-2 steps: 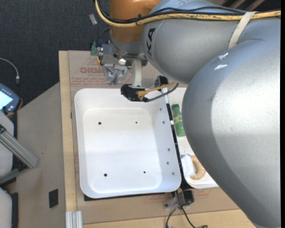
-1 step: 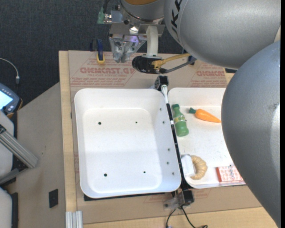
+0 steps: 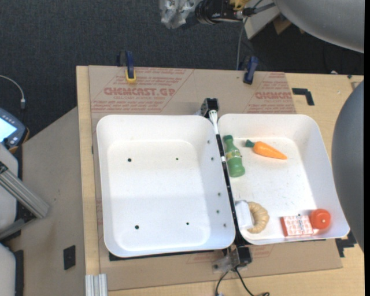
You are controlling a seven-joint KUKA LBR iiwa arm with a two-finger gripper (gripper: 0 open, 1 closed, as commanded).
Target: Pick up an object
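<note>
Two white bins on a cardboard-topped bench (image 3: pixel 173 87) — dark carpet around.
The tool (image 3: pixel 176 11) sat blurred at the top edge — its opening couldn't be told.

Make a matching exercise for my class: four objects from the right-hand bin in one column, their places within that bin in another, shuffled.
Objects:
1. green plastic bottle
2. orange toy carrot
3. tan croissant-shaped pastry toy
4. red round tomato toy

Places:
A. near right corner, beside a red-and-white carton
B. far middle of the bin
C. near left corner
D. along the left wall, next to the divider

Pairs: 1-D, 2-B, 3-C, 4-A
</note>
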